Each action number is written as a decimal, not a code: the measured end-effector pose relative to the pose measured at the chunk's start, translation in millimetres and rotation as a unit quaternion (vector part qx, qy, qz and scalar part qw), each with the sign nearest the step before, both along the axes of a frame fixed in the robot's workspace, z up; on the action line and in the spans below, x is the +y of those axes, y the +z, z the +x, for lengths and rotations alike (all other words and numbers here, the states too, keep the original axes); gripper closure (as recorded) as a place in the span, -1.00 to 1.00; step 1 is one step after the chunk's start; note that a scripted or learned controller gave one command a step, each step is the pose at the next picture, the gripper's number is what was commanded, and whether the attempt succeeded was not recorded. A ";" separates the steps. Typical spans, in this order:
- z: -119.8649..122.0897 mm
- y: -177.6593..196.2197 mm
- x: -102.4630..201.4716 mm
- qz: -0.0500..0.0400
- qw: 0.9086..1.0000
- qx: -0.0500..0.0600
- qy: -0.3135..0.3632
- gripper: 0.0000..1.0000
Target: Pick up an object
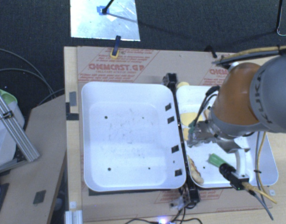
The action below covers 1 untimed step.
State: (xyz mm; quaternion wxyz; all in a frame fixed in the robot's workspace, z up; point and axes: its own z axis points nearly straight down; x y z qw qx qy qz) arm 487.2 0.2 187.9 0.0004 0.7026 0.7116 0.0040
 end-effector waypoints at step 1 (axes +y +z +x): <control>1.1 70.0 36.8 -0.001 1.000 -0.002 -0.002 1.00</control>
